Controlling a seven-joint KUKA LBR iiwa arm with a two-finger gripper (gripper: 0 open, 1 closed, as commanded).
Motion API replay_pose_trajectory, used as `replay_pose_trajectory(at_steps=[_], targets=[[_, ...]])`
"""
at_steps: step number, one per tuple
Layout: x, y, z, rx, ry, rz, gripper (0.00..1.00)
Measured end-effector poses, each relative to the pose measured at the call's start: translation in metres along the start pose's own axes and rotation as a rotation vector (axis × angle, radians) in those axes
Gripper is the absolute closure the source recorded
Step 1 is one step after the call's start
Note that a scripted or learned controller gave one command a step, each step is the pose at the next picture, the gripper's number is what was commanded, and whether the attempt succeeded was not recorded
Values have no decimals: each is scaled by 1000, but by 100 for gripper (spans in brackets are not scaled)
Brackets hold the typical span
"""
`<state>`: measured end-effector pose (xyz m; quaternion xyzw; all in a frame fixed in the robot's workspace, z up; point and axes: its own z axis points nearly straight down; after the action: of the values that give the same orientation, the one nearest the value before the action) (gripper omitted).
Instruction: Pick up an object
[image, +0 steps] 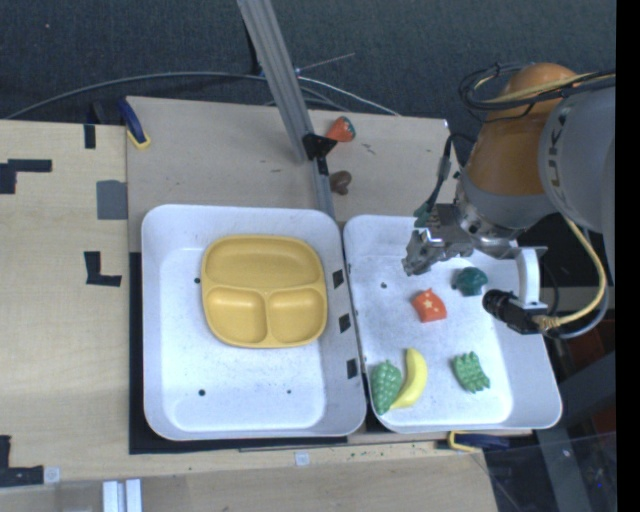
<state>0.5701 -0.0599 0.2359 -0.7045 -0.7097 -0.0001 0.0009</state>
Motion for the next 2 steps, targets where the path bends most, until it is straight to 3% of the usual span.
replay_pose_trajectory(at_steps=[1, 2], targets=[[42, 14, -1, 0, 0, 1, 100], [103, 35, 3, -1, 0, 0, 100]])
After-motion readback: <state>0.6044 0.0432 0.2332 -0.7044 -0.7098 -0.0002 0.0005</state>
